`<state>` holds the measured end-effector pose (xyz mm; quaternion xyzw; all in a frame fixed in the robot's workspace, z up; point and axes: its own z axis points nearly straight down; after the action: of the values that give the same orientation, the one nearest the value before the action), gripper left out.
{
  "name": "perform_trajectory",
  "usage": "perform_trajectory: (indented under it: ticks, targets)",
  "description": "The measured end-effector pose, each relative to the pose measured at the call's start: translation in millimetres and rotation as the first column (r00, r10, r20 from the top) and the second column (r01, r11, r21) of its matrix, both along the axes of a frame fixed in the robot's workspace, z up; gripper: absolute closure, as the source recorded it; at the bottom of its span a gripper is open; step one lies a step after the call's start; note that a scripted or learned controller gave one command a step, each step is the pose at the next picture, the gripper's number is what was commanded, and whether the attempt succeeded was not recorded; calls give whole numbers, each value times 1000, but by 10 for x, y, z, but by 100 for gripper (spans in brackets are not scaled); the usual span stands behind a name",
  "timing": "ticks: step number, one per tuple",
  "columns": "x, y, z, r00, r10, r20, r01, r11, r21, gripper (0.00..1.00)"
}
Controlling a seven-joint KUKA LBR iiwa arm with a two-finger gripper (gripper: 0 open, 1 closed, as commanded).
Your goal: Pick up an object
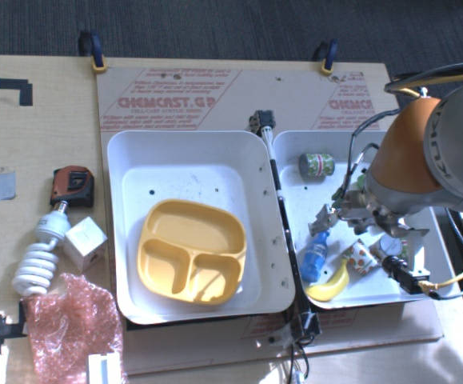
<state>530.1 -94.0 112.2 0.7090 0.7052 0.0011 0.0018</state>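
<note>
My gripper (357, 221) hangs low over the middle of the right bin (295, 146), under the grey wrist and orange band. Just left of it and below lies a blue bottle (314, 257) with its cap toward the gripper. A yellow banana (331, 285) rests at the bin's front edge. A small patterned carton (361, 258) lies right beneath the gripper's near side. A green can (317, 165) lies at the back of the bin, apart from the gripper. I see nothing held.
The left bin (127, 158) holds a yellow divided plate (191, 249). On the bench to the left lie a tape measure (72, 186), a spiral light bulb (41, 254), a white cube (85, 238) and a pink mesh bag (71, 314). Cables trail at the right.
</note>
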Motion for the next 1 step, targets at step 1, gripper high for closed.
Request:
perform_trajectory:
  ticks: [1]
  targets:
    - [12, -8, 99, 1000, -1, 2, 1, 1000, -1, 100]
